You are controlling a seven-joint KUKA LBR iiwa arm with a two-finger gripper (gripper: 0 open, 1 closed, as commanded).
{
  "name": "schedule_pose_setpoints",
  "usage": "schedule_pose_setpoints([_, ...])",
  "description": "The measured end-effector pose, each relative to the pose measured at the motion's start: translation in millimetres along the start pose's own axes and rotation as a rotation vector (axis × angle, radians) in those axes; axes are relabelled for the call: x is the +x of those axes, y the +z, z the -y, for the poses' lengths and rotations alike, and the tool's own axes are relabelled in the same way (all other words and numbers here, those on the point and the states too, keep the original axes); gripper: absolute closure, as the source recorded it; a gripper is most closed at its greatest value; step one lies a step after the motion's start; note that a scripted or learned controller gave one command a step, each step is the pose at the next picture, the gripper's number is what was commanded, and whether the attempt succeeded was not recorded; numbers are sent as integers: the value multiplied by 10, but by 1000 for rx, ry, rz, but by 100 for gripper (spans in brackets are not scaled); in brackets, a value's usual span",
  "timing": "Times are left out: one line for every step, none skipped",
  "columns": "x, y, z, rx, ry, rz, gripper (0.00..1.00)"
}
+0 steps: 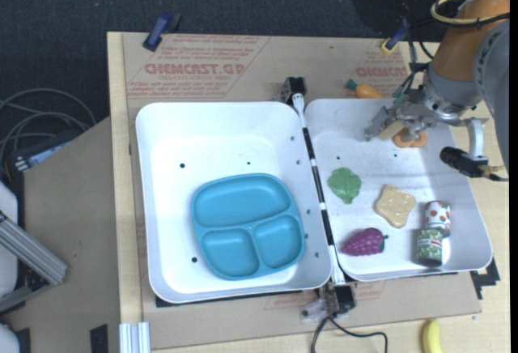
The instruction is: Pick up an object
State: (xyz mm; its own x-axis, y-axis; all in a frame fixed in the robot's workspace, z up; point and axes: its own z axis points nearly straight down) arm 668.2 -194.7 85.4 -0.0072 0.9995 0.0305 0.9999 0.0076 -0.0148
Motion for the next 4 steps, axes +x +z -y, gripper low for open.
schedule_pose_setpoints([-57, -3, -7, 1, -2, -6, 0])
schedule_pose_setpoints([-45, -2, 0, -2, 0, 1, 0])
schedule_pose_setpoints([-50, -2, 1, -2, 0, 2, 0])
schedule_pose_setpoints([-142, -20, -19, -8, -4, 6, 0])
